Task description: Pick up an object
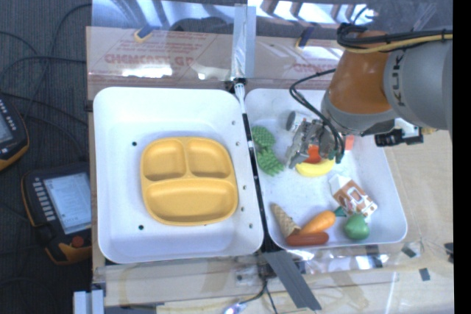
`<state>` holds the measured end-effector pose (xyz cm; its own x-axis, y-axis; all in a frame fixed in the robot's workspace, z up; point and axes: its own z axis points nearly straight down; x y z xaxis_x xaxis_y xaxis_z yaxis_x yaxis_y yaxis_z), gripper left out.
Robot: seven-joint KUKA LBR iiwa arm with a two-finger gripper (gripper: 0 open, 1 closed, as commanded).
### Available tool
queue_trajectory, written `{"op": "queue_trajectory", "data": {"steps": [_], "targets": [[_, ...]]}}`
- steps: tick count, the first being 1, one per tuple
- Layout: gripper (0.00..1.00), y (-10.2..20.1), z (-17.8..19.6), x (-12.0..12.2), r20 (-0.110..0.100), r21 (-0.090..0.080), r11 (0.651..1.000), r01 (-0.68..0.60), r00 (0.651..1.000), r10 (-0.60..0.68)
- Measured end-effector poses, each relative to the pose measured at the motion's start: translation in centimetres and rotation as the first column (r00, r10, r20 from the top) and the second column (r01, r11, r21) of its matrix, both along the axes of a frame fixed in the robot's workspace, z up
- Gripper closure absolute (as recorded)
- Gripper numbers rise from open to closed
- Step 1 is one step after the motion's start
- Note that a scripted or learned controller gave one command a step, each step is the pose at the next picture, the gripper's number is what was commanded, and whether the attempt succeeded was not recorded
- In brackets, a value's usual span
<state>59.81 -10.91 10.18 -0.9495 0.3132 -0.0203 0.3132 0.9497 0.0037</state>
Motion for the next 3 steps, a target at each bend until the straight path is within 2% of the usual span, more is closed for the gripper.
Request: {"op": "queue_trajectory", "data": {"steps": [1,2,3], "targets": [[1.0,4.0,12.9,0.8,-0.017,0.002,0.994,0.113,0.993,-0.113],[1.0,7.6,15.5,2.1,-0.018,0.003,0.963,0.27,0.963,-0.27],[1.0,13.2,17.7,2.6,-0.018,0.002,0.911,0.413,0.91,-0.413]]}}
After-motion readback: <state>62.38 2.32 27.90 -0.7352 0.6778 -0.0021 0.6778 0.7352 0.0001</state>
